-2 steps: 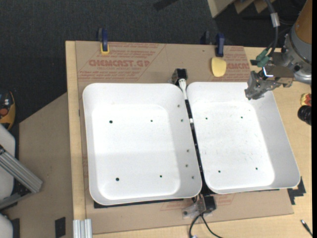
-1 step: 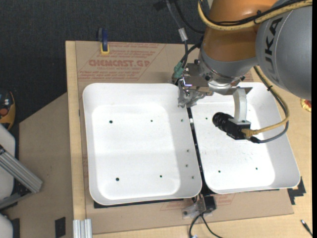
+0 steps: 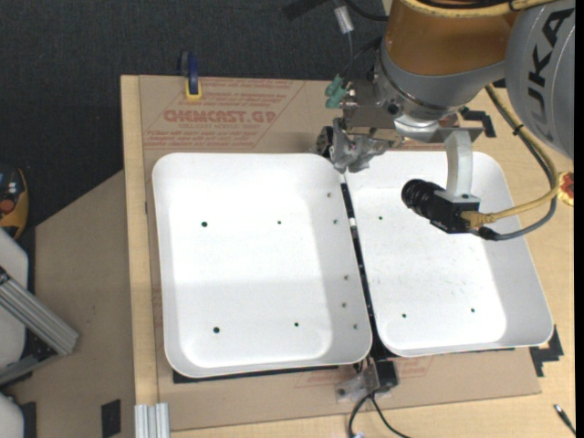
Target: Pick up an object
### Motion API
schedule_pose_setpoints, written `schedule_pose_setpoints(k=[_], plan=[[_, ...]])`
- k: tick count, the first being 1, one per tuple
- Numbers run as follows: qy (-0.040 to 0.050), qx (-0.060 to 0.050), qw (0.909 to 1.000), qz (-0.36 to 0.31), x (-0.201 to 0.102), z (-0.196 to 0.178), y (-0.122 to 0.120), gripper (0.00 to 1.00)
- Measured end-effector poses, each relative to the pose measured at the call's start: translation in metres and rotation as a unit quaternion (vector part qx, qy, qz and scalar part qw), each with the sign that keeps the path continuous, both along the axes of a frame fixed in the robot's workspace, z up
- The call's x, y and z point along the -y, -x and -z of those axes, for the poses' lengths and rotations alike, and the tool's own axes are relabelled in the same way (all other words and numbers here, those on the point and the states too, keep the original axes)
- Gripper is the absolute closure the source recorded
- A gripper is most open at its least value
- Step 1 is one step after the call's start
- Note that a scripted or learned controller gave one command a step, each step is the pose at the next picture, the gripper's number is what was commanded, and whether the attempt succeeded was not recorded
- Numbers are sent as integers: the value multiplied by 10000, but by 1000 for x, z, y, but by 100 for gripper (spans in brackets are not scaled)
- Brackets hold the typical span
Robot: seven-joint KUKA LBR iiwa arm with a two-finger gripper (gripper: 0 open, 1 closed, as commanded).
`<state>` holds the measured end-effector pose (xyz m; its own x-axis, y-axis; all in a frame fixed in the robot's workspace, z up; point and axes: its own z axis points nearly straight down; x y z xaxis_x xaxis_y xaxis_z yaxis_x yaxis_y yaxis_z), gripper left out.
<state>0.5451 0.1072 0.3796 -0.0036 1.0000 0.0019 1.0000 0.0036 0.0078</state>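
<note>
I see the gripper [image 3: 351,156] at the far end of the seam between the left bin [image 3: 173,245] and right bin [image 3: 520,290]. I cannot tell its state, and I cannot make out any object to pick.

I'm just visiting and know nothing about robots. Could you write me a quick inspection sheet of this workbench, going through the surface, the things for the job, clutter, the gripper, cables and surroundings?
Surface: two shallow white bins, the left bin and the right bin, side by side on a brown board with red lettering.
Job's things: nothing seen to pick up.
Clutter: a blue and yellow clamp on the board's far edge.
Gripper: the gripper hangs over the far end of the seam between the bins.
Cables: a yellow cable runs from a black camera mounted on the arm.
Surroundings: dark floor beyond the board.
</note>
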Motion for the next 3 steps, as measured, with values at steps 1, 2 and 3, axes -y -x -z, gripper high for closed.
schedule_pose_setpoints(k=[1,2,3], plan=[[5,-40,10000,2,-46,94,-61,100],[12,-7,10000,35,17,44,-85,100],[8,-53,10000,2,-26,109,-117,100]])
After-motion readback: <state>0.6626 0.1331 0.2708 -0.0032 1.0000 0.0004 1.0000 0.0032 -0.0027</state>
